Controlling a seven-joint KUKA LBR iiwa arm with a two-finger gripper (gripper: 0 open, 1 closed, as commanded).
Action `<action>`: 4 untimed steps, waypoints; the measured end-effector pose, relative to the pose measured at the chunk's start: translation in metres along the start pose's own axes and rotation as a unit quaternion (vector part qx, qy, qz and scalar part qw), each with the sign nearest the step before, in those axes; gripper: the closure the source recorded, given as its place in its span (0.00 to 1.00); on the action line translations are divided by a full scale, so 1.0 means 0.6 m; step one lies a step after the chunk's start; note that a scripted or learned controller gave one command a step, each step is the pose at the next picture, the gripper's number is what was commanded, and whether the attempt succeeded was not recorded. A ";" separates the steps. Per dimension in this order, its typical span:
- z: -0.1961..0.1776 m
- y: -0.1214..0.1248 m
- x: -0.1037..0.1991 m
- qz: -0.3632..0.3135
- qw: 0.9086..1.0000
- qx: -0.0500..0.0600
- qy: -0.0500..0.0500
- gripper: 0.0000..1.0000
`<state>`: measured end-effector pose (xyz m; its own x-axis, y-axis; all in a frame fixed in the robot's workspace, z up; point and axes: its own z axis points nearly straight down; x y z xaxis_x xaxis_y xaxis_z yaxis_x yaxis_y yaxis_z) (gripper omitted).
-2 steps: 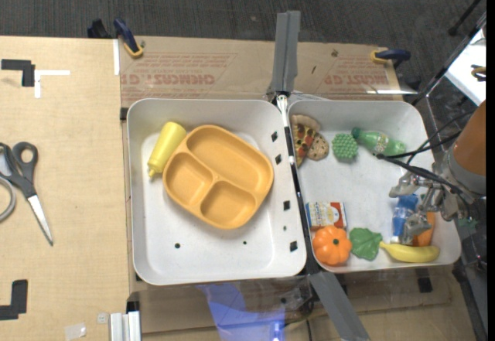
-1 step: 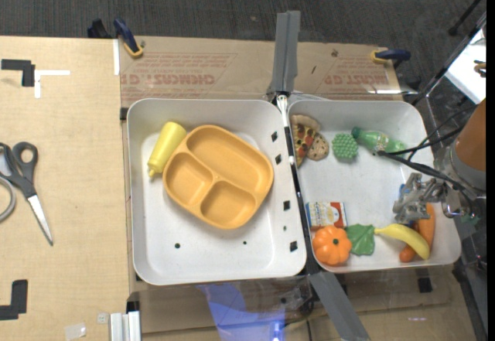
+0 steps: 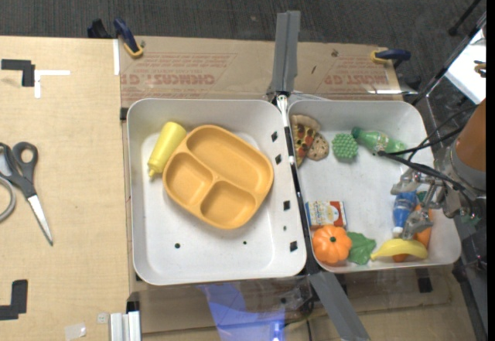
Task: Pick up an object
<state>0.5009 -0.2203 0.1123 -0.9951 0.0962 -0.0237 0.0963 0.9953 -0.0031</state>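
While scissors (image 3: 29, 185) lie at nine o'clock on the desk (image 3: 69, 100), the left bin (image 3: 147, 254) carries a yellow bottle (image 3: 165, 148) touching an orange divided plate (image 3: 218, 175). Across the divider, the right bin (image 3: 363, 111) shows a pizza slice (image 3: 309, 140), green ball (image 3: 345, 146), green bottle (image 3: 379, 140), small carton (image 3: 326, 214), pumpkin (image 3: 332, 245) and banana (image 3: 400, 250). At four o'clock the gripper (image 3: 414, 204) sits low above a blue bottle (image 3: 402, 214); its grip state cannot be told.

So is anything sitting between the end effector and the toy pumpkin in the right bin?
Yes. The banana and a green toy lie between the end effector and the pumpkin, along the bin's near edge.
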 end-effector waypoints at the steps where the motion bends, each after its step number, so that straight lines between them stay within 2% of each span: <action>1: 0.029 -0.002 0.010 0.035 0.999 -0.001 0.007 0.00; 2: 0.028 -0.004 0.030 0.016 1.000 0.000 0.005 0.00; 4: 0.026 -0.001 0.028 -0.051 0.999 -0.001 0.003 0.00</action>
<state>0.4844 -0.2193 0.0961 -0.9998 -0.0058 -0.0177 -0.0058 1.0000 -0.0024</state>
